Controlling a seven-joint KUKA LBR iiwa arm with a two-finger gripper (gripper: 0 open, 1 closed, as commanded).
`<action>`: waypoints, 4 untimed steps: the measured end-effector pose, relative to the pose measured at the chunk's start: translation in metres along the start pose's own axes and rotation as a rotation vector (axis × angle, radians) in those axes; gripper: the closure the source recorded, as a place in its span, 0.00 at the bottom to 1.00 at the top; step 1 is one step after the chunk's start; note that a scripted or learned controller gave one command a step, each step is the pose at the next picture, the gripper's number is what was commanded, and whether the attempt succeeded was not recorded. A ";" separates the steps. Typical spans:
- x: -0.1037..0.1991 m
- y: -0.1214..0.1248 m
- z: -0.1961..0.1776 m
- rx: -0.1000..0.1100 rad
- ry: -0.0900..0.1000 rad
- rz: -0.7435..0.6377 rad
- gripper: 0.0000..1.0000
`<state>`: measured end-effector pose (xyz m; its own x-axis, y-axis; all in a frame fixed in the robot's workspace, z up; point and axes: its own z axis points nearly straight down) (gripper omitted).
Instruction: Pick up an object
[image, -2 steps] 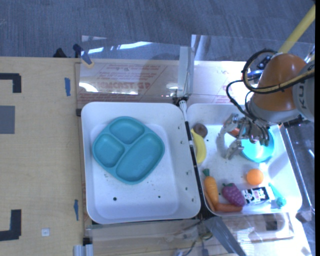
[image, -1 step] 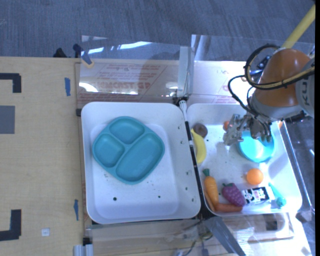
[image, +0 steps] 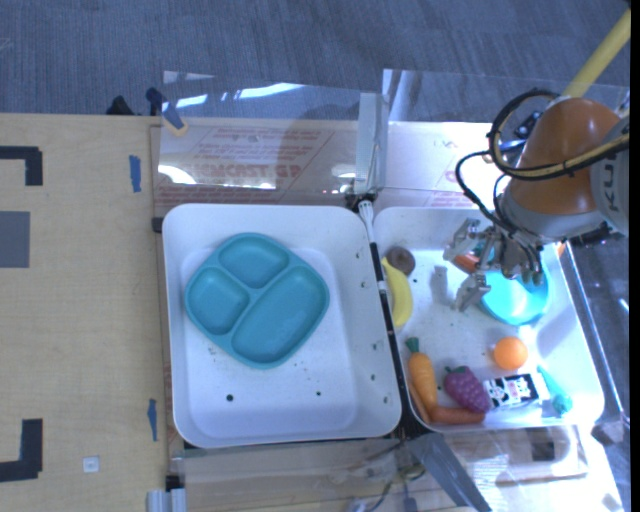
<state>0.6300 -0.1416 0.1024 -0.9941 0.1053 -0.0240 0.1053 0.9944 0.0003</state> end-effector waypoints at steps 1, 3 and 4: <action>-0.009 0.010 0.015 0.000 0.014 0.043 0.00; 0.064 -0.004 0.012 0.001 0.014 0.283 0.00; 0.046 0.017 0.012 0.002 0.010 0.310 0.00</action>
<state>0.5860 -0.1203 0.0892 -0.9150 0.4033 -0.0132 0.4033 0.9151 0.0038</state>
